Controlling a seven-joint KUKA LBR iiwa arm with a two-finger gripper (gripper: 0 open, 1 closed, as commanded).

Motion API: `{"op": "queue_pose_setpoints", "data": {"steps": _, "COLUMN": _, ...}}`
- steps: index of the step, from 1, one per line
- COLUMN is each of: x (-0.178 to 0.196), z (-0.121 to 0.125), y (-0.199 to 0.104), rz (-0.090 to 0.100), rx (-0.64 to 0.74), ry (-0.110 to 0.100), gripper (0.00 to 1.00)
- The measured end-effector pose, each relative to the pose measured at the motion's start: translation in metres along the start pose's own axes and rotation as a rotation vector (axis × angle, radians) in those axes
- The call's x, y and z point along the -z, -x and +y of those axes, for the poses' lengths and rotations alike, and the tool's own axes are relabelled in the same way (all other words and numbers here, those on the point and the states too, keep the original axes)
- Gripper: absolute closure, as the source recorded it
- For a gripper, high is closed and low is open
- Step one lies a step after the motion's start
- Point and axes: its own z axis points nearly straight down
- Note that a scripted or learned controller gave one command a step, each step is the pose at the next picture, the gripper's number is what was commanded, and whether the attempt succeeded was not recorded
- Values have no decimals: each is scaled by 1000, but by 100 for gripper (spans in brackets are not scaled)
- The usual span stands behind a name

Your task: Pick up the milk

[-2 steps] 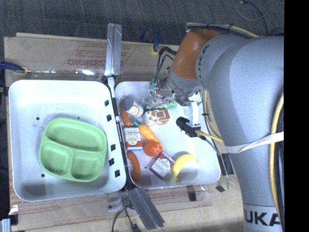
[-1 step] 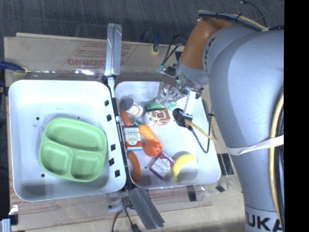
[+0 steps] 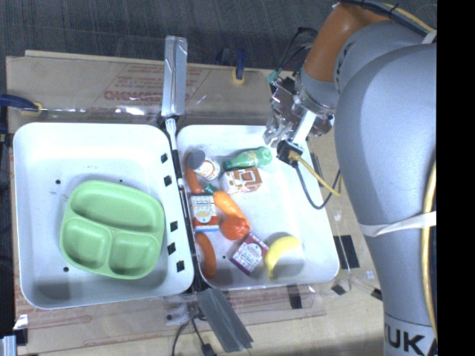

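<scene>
Arm [image 3: 386,124] reaches over right bin [image 3: 315,221], tool [image 3: 286,141] above milk [image 3: 243,179], its grip state unclear.

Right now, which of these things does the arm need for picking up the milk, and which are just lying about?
For the job:
milk, a small carton in the right bin
end effector, above that bin's far right corner

Just lying about:
green bottle
carrot
banana
purple packet
can
green plate in the left bin
</scene>
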Motion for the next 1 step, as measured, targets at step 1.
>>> {"op": "queue_pose_setpoints", "data": {"steps": 1, "x": 5, "z": 16, "y": 32, "rz": -1, "rx": -81, "ry": -1, "gripper": 100}}
